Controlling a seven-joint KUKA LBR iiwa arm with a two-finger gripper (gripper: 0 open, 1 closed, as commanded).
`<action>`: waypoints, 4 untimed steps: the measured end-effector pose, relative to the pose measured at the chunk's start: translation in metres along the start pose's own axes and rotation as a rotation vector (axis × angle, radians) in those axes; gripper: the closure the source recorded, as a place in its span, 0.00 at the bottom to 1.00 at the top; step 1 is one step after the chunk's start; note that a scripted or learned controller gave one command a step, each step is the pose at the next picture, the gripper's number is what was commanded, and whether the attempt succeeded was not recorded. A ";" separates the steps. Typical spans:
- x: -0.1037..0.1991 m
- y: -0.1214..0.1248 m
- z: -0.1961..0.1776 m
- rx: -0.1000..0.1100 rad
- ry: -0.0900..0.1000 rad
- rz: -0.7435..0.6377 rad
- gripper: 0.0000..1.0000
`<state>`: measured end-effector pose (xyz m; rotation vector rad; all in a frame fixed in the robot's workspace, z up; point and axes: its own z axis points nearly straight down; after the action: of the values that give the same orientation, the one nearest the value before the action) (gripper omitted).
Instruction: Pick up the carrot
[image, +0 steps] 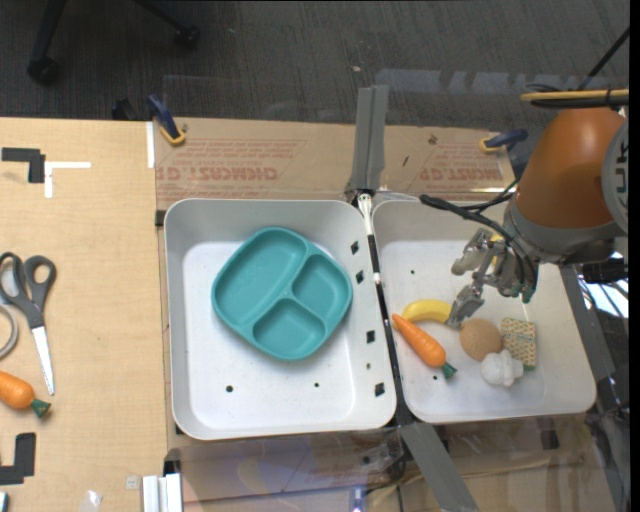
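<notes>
Down at the front edge, the near rim of the right bin (500, 412), white and shallow, sitting on the desk (80, 300). Just inside it, the carrot (421, 340), lying flat on the bin floor at a slant, orange body pointing up-left, green stub down-right, close to the bin's left wall. Touching nothing, gripped by nothing. Just above it, a yellow banana (426, 312), near the carrot's upper end. To the right, a tan egg-shaped ball (480, 339), then a white lumpy piece (501, 370) below it and a beige waffle-textured block (519, 341) beside both. Hanging over the banana and the ball, the gripper (470, 290), fingers spread apart, nothing between them, lower tips just above the ball's left edge. Behind, the orange band of the arm (565, 170) coming in from the right. Over in the left bin (190, 330), a teal divided plate (282, 292), three compartments, tilted diagonally. Out on the desk at far left, scissors (30, 310) with grey handles, and a second carrot (18, 392) at the very edge.
</notes>
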<state>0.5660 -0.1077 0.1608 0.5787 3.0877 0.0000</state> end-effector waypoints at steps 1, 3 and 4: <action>0.018 0.004 0.058 -0.003 -0.024 -0.030 0.00; 0.035 0.000 0.058 -0.009 -0.021 0.182 0.00; 0.034 -0.001 0.049 -0.007 -0.026 0.179 1.00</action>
<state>0.5345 -0.0962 0.1119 0.8456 2.9973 0.0034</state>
